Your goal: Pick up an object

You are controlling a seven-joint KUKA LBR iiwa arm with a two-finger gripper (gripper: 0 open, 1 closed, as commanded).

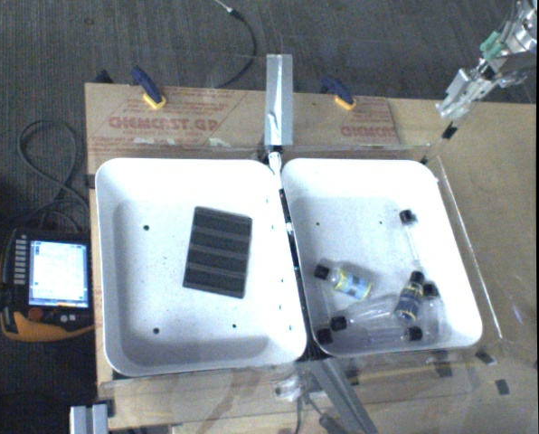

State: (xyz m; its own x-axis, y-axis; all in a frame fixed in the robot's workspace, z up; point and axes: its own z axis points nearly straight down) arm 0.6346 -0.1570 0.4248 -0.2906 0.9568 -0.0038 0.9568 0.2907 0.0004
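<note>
Gripper [458,98] sits at approx 1–2 o'clock in the camera view, above the surface [500,197] and outside the far right corner of the right bin [369,174]. Nothing is between the fingers; how far open they are, can't tell, too small and blurred.

Pickable items all lie in the right bin, clustered at its 5–6 o'clock end: a small bottle with yellow label [346,281] toward bin centre, a blue-labelled bottle [409,304] to its right, and a clear bottle [369,319] lying flat near the front wall w/ dark caps around it. A thin clear tube w/ dark cap [408,229] lies at approx 3 o'clock in that bin, apart from the rest. Left bin [125,197] has one dark ribbed block [218,251] near its middle.

Risks, judged from here:
- Arm is well apart from every item, so a long reach-in is needed; small aim error means closing on air.
- Bottles look round and clear, prob. slippery; fingers could squeeze one out sideways or roll it.
- Cluster is tight and near the front wall; descending there could hit a neighbour or the wall.
- Thin tube may be too slim to catch.
- Ribbed block is isolated, the easier target, but flat and maybe too wide.
</note>
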